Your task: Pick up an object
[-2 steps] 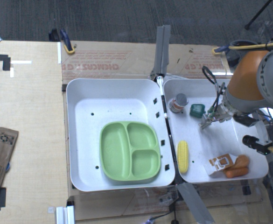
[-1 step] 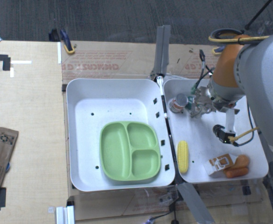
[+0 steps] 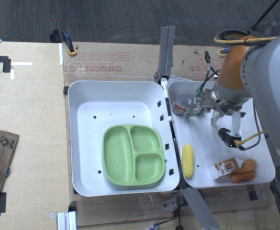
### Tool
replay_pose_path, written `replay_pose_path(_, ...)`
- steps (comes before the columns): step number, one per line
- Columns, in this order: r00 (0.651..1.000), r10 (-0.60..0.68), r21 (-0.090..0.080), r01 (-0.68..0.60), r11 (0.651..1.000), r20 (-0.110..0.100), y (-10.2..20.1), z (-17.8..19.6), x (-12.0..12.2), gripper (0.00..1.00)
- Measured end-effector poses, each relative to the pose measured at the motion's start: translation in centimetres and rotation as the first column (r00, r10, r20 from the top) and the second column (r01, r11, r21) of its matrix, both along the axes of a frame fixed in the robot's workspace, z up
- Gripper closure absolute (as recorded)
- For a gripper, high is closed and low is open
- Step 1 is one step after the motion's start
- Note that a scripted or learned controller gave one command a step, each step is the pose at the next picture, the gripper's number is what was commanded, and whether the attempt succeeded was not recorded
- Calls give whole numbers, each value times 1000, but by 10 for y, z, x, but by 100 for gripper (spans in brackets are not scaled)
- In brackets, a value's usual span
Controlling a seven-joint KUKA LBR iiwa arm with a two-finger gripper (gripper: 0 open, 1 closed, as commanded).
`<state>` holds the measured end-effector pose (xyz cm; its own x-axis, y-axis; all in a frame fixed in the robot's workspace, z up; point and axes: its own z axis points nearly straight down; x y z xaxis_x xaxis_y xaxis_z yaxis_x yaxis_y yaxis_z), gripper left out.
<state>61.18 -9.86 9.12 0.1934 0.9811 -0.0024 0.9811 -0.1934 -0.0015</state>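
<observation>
**Pincer Low in Right Bin, Grip Unreadable**

Seen at upper right of the frame: the gripper [image 3: 193,107], metal and pale, hanging low over the back left corner of the right bin [image 3: 204,174], beneath the grey arm [image 3: 269,66] and its orange band [image 3: 231,71]. Impossible to tell from this slant whether released or clenched. Just beside it, toward the divider, a small round reddish and silver object [image 3: 180,105], close enough to seem touching, though contact unclear and nothing plainly gripped. Below the wrist, a black cable end [image 3: 227,137] dangling over the white floor.

Further down the same bin, along its left wall: a yellow corn cob [image 3: 187,160], lying lengthwise. At lower right, well apart from the pincer: an orange carrot-like piece [image 3: 243,171] touching a small white and brown packet [image 3: 226,167].

Across the divider, in the left bin [image 3: 82,128]: a light green divided plate [image 3: 133,154], three compartments, flat near the front right corner.

Beyond the bins, tan cardboard with red lettering [image 3: 112,61] on the bench at the top of the frame.
</observation>
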Motion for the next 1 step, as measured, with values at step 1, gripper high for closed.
replay_pose_path(1,1000,-16,0,16,1000,1,-6,1,47,0)
